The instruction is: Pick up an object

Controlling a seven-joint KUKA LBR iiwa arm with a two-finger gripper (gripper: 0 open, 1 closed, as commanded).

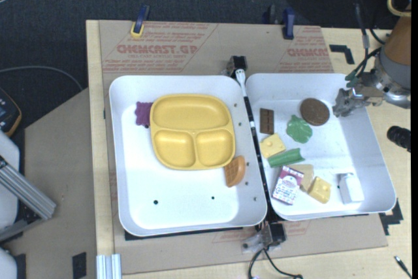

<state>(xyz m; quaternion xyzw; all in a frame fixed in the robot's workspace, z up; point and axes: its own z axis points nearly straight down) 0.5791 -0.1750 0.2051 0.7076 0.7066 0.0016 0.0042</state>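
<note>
My gripper (345,104) hangs over the far right side of the right bin (375,160), just right of a round brown cookie (315,112). Nothing shows between its fingers. Lying in the right bin are a green leafy piece (299,129), a brown chocolate bar (266,119), a yellow cheese wedge (272,144), a green bean pod (285,157), a pink-and-white packet (287,185), a small yellow block (320,189) and a white block (349,187).
The left bin (183,206) holds a yellow divided plate (192,130), a purple piece (142,113) at the plate's left and an orange-brown bread piece (234,171) by its lower right corner. Clamps (137,25) grip the board's far edge.
</note>
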